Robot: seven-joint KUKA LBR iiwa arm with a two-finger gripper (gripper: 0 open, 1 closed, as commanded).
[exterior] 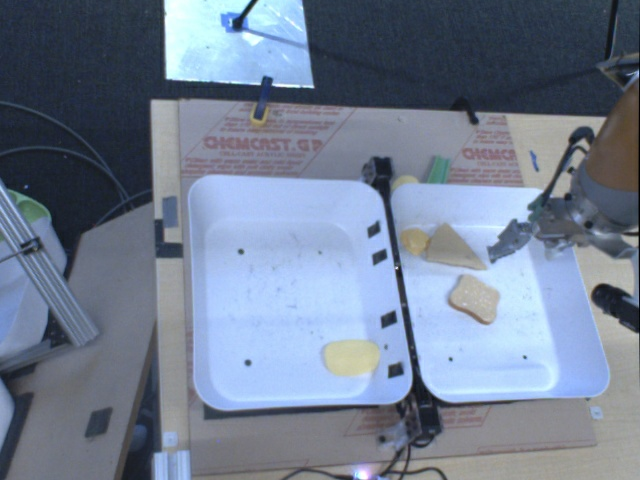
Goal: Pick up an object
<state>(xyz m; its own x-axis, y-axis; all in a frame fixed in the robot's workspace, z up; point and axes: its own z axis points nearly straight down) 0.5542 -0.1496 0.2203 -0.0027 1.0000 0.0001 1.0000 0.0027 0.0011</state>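
Reaching in from the right, the gripper (508, 240) hangs over the right bin (575, 358), its dark fingertips low above the white floor; at this slant I cannot tell whether it is spread or closed, and nothing can be seen clamped in it. Just to its left lies a tan wedge (455, 249), shaped like a slice of cheese, pale yellow-brown with a lighter top face. Its long axis runs roughly left to right across the bin; one sharp corner points up and to the left, another points right toward the gripper, close to it, though I cannot tell whether they touch. Touching the wedge's left end is a small round yellow piece (414, 240). Below the wedge, apart from it, sits a piece like a bread slice (474, 299), golden-brown, speckled on top, tilted so its length runs from upper left to lower right. A flat yellow oval (351, 357) lies in the left bin (215, 268), near the bottom right corner
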